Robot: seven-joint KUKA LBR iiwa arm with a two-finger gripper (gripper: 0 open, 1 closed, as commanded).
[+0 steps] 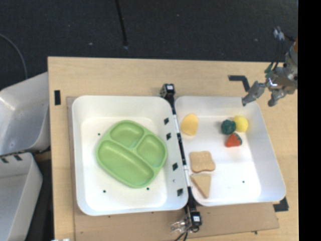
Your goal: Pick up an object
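Across the middle of the frame, on a pale wooden bench (60, 159), two shallow white bins side by side, touching along a clipped seam. Left bin (80, 134): a light green divided plate (131, 153) with three compartments, lying flat slightly left of the seam, nothing in its compartments. Right bin (266, 169): a yellow rounded toy food (189, 124) near the upper left corner, just beside the seam; toward the upper right, a dark green ball-like piece (228, 126) touching a small yellow piece (241, 123) on its right, with a red strawberry-like piece (233, 140) just below the two and touching or nearly touching the green one. Lower down, near the seam, a square slice of toast (202, 161), and right beneath it a triangular slice (201, 185), the two touching or close to it. At the upper right edge of the frame, the grey end effector (261, 95), above the far right corner of the right bin, well apart from every piece in the bin. Fingers spread, one dark finger (250, 95) pointing down toward the bin's upper rim, the other near the frame edge; nothing between them. Upper part of the frame: dark floor with a thin black cable (119, 16). Far left: white plastic containers (20, 119) beside the bench.
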